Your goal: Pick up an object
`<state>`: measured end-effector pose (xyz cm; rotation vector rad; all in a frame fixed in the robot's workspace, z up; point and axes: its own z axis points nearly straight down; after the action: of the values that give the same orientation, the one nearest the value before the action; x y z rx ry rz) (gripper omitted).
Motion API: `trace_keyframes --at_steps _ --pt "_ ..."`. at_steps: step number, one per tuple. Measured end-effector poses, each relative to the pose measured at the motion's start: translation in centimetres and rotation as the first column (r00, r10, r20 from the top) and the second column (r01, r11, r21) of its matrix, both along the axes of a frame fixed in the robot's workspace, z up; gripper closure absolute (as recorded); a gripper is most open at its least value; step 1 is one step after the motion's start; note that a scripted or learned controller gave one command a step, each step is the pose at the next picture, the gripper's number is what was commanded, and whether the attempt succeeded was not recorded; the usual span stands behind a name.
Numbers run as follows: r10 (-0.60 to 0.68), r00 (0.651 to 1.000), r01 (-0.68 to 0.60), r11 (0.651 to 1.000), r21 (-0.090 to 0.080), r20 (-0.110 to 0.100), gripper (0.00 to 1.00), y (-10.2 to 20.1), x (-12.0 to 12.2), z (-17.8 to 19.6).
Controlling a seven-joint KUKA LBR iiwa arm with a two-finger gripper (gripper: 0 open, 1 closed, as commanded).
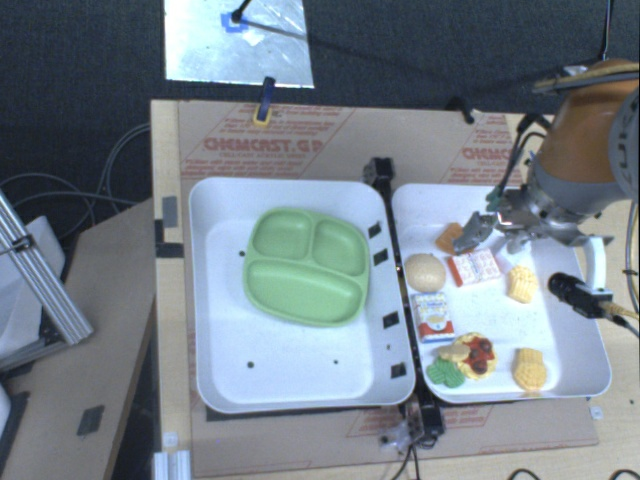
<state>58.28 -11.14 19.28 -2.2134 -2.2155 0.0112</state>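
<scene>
Apparently open and gripping nothing, the gripper (487, 226) hangs with its jaws just beside the orange piece (450, 236).

"CHEMCAST" printed red on cardboard sheet (262, 144) under bins.

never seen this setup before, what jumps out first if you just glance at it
The green divided plate stands out most, lying alone in the left bin. Next comes the clutter of small toy foods in the right bin: a beige bun, a red-and-white packet and yellow corn pieces. The grey and orange arm reaches in over that bin's far side, above the packet.
</scene>
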Motion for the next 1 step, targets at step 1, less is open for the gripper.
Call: trace_keyframes --at_steps 1 --pt "0.002 1.0 -0.002 1.0 -0.002 0.014 0.0 0.02 0.31 0.73"
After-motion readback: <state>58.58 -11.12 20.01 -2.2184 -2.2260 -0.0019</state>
